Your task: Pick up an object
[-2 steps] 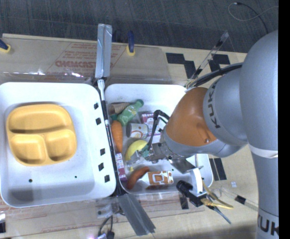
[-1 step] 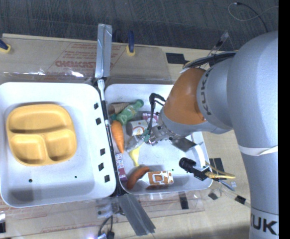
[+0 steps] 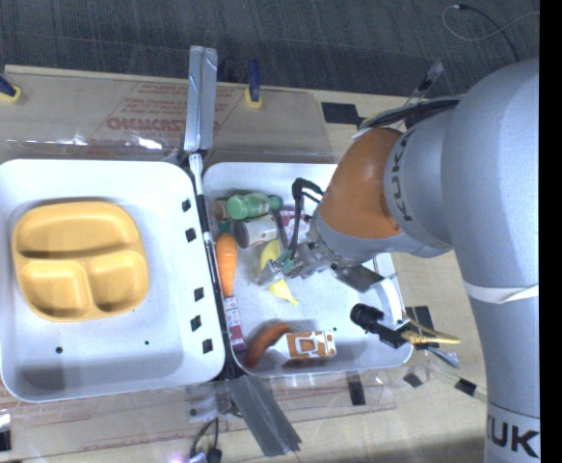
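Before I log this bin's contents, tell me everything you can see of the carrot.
The carrot is orange, smooth and plastic-looking, likely a toy, tapering from a wider top to a narrower bottom end. It lies flat along the left wall of the right bin, lengthwise beside the divider. Its top end sits just below the green bottle; contact there is unclear.

The arm (image 3: pixel 473 181) is grey with an orange band (image 3: pixel 362 196). Left of the gripper (image 3: pixel 295 258) lie an orange carrot (image 3: pixel 226 263) and a green bottle (image 3: pixel 252 204); just below it are yellow pieces (image 3: pixel 282 290). Far left, a yellow tray (image 3: pixel 78 258) sits in a white bin (image 3: pixel 30 374).
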### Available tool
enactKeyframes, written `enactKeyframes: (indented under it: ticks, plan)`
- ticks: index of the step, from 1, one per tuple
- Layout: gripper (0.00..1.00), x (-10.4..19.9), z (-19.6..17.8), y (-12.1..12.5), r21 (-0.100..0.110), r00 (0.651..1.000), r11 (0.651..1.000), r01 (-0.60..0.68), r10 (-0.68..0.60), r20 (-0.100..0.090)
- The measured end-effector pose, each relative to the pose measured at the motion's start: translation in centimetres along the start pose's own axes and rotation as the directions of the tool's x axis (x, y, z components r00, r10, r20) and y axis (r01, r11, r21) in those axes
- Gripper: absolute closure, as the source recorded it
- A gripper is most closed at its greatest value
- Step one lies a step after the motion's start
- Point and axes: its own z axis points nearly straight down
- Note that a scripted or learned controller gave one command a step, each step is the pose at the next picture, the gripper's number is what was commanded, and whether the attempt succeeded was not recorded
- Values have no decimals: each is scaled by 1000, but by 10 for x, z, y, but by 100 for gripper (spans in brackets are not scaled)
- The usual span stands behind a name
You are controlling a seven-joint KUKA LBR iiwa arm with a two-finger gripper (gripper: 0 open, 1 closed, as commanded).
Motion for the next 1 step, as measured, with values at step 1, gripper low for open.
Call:
enactKeyframes:
  ticks: [1]
  plan:
    - [100,29,-116,-26,-4,998,998,62,-62,2]
